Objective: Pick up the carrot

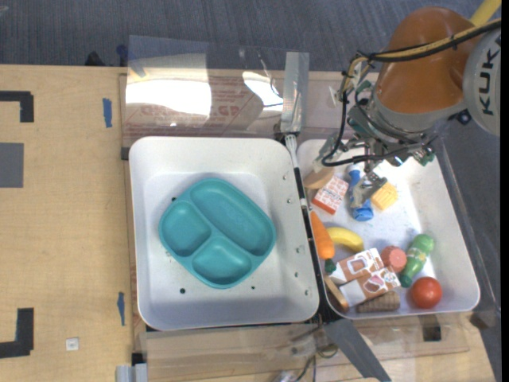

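Note:
The carrot [320, 234] is a small orange piece lying lengthwise against the left wall of the right bin [457, 237], just left of a yellow banana [347, 238]. My gripper [362, 188] hangs from the orange-banded wrist over the back of the right bin, beyond the carrot and a little to its right. It sits among a red-and-white packet [331, 195], a blue piece [363, 211] and a yellow block [384, 196]. Nothing shows that it holds the carrot.
A teal divided plate [216, 231] lies in the left bin [151, 173]. The front of the right bin holds a printed carton [367, 272], a pink piece [394, 259], a green vegetable [417, 255] and a red tomato [427, 292].

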You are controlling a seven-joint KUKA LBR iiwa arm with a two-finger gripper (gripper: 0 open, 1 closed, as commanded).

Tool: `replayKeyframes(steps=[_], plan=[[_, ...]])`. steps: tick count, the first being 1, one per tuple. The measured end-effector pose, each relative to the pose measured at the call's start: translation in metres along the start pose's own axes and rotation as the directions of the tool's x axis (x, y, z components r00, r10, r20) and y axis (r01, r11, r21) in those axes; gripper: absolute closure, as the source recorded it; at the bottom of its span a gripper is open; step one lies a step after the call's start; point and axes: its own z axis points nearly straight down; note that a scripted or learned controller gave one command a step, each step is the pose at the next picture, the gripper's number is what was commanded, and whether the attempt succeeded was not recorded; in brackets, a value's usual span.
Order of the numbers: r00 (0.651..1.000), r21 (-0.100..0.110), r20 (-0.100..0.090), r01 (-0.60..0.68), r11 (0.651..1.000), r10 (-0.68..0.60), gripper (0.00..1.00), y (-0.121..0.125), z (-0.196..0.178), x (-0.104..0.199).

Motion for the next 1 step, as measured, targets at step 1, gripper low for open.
replayKeyframes(steps=[1], plan=[[1.000,-0.011,-0.012,0.001,1.000,-0.001,0.00,0.0666,0.0070,0.0172]])
